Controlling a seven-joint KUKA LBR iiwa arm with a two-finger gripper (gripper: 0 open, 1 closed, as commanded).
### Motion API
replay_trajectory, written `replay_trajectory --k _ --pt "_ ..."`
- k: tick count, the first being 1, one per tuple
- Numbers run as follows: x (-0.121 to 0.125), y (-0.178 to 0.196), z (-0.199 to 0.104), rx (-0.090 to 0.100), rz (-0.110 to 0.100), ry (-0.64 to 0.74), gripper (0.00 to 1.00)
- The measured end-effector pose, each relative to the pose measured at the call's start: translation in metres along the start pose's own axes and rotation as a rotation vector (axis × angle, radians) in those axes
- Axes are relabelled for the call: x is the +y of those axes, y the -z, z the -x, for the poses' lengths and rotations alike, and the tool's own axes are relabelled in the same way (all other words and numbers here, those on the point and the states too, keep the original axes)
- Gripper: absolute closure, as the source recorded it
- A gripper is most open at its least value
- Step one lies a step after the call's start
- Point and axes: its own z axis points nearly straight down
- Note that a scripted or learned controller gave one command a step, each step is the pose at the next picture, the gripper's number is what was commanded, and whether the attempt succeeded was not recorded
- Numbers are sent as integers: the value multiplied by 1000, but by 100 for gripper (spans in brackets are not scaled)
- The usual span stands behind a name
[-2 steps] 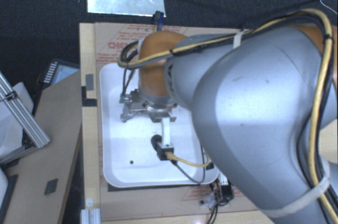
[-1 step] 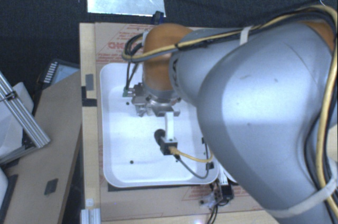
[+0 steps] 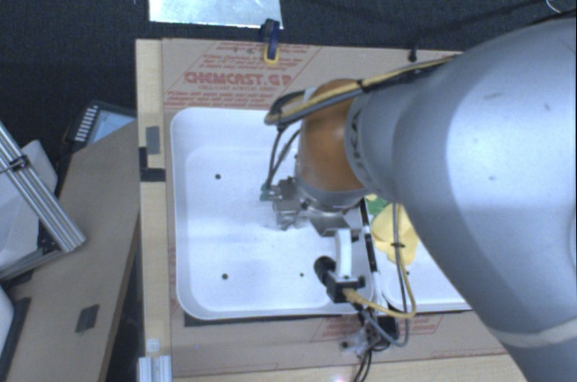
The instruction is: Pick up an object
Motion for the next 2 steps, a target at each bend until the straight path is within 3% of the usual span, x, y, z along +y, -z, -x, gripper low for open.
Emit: replay_trajectory --k 1,2 --pt "11 237 -45 11 26 13 100" --pt "63 181 -68 3 9 11 100"
